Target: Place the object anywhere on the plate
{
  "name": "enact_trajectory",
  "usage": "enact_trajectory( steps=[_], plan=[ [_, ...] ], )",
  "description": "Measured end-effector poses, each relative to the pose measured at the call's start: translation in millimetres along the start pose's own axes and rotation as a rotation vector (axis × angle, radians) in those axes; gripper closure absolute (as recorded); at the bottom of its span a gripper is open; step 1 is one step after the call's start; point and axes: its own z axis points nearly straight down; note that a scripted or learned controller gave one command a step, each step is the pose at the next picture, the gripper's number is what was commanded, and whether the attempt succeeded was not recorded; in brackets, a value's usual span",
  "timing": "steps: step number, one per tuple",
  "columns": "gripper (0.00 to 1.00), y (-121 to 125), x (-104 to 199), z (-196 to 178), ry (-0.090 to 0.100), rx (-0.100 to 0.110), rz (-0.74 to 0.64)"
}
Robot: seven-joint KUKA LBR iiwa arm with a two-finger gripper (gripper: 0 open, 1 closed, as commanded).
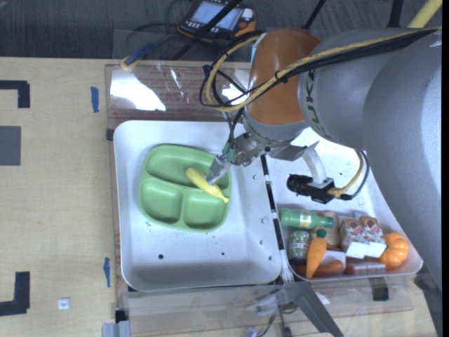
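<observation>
The arm (365, 83) reached in from the right, its orange band (280, 76) sitting above the seam between the two white bins. The gripper (216, 168) was down over the upper right part of the green plate (165, 199), a divided plate with three sections lying in the left bin (140, 258). A yellow banana (205, 184) lay on the plate, slanting from its upper middle down to the right edge, across the ridge between sections. The gripper tip was at or just above the banana's upper end; contact was hard to call. Could not tell if the jaws were apart or together, since the wrist and its shadow hid them.

The right bin (403, 265) held a cluster of toy food in its lower part: a green bottle (305, 220) lying on its side, a carrot (317, 255) pointing down-left, a small orange pumpkin (395, 250) at the right edge, and a brown and white box (361, 236) between them. A black cable clip (309, 186) hung off the arm over that bin. A handheld controller (214, 16) sat on the floor beyond the bench.
</observation>
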Motion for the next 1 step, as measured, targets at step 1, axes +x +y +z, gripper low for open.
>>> enact_trajectory(
  steps=[1],
  plan=[
    [0.00, -38.5, -63.5, -19.1, -0.001, -0.001, -0.027]
  ],
)
